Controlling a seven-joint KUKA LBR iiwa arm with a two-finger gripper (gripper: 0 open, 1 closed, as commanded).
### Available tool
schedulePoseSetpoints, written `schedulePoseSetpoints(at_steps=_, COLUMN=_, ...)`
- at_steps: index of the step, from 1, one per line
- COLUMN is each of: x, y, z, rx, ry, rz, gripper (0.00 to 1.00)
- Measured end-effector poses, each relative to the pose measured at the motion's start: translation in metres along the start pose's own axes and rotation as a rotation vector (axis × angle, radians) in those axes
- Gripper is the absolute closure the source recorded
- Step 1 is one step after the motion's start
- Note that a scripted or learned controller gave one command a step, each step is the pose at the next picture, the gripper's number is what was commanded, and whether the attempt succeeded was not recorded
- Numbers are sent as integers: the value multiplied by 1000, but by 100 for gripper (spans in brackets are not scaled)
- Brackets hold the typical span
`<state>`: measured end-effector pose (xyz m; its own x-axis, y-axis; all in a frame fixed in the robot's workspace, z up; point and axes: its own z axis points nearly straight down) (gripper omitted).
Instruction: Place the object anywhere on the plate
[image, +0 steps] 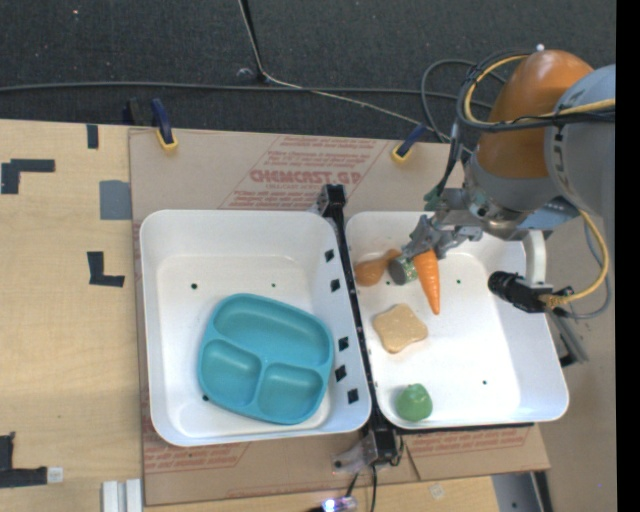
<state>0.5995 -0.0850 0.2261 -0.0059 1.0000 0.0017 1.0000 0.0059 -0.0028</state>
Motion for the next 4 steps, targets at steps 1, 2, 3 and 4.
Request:
schedulePoseSetpoints(at_steps=1, x=43, y=-9, z=-3, rx=-1, ry=0, rz=1, gripper=100)
schedulePoseSetpoints(at_steps=2, x=101, y=-12, z=7, rx=0, ry=0, rz=-1, gripper=100)
schedulePoseSetpoints(at_steps=3, x=155, y=-24, z=17, rx=0, ry=-1, rz=0, gripper=100)
schedulePoseSetpoints(at_steps=4, x=212, y=-27, z=11, rx=-1, ry=0, rz=-2, gripper=100)
